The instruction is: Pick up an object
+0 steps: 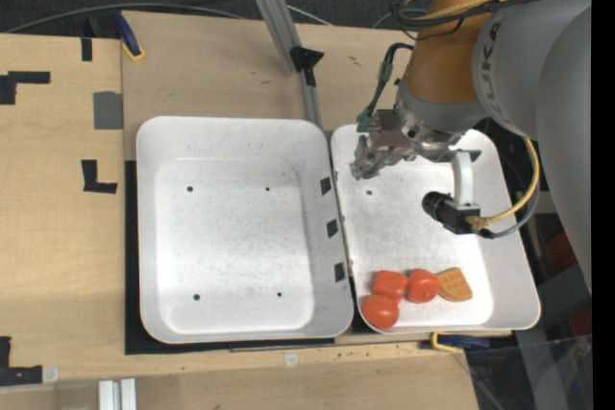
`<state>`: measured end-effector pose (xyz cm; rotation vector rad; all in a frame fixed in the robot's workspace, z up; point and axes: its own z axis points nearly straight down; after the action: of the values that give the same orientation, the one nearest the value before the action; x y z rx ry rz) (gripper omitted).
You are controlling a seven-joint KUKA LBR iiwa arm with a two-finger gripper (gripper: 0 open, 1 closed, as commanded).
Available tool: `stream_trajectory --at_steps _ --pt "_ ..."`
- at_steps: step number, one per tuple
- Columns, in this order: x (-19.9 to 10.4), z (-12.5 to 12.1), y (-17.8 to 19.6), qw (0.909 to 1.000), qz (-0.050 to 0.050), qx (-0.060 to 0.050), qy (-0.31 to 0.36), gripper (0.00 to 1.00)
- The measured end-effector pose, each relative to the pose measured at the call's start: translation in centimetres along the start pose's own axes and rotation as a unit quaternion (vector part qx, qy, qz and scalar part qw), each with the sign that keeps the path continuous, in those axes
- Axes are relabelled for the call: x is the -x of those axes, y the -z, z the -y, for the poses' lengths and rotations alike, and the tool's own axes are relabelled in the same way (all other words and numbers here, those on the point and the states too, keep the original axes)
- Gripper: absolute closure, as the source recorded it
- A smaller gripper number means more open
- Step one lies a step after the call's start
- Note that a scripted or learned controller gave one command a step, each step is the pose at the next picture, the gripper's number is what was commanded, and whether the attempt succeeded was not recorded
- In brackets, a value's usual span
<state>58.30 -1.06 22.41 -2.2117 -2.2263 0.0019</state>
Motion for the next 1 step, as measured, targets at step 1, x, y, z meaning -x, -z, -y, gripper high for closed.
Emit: stream_trajectory --at_steps 1 --pt "-4.84 -0.79 0.79 1.0000 0.000 0.001 0.000 1.00"
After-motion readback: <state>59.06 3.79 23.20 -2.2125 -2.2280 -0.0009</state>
